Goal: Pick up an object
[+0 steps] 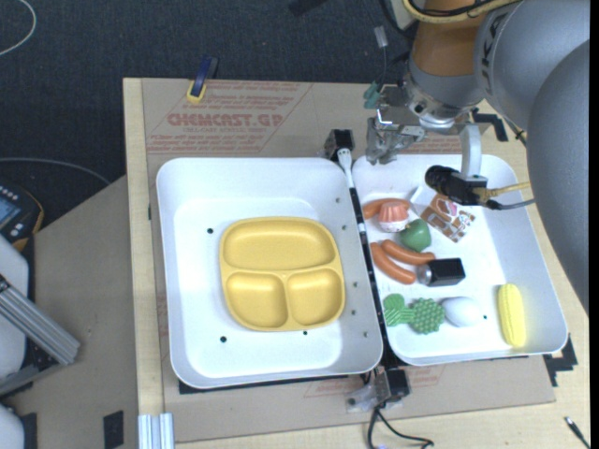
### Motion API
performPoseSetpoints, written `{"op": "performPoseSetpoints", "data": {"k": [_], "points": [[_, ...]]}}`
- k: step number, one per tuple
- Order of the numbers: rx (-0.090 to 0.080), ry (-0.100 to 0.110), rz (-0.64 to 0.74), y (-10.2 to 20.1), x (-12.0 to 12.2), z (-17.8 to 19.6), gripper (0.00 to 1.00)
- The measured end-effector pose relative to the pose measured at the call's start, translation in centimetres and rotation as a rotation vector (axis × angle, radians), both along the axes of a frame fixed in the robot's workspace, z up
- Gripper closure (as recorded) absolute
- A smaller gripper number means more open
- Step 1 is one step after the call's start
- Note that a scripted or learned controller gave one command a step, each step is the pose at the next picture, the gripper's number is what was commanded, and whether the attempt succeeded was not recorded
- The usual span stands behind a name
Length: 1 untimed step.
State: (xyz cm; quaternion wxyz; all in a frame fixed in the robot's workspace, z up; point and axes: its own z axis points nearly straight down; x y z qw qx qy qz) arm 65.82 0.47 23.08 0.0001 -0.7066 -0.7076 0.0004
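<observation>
Where bins sit: cardboard-topped bench (243,110) (dark floor)

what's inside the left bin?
The left bin holds one yellow divided tray, lying flat near its middle, compartments showing nothing in them. Small black dots mark the bin floor. Whatever lies under the tray is covered.

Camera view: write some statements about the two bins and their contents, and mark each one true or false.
1. The yellow divided plate lies in the left bin. True.
2. The corn cob lies in the left bin. False: it lies in the right bin, near its right wall.
3. The gripper hangs over the right bin's far edge. True.
4. The green broccoli lies on the plate. False: it lies in the right bin, beside a white egg.
</observation>
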Motion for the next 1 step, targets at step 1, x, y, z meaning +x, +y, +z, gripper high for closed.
{"op": "performPoseSetpoints", "data": {"k": [1], "points": [[-0.001,-0.002,-0.002,-0.90,0.00,0.31,1.00]]}}
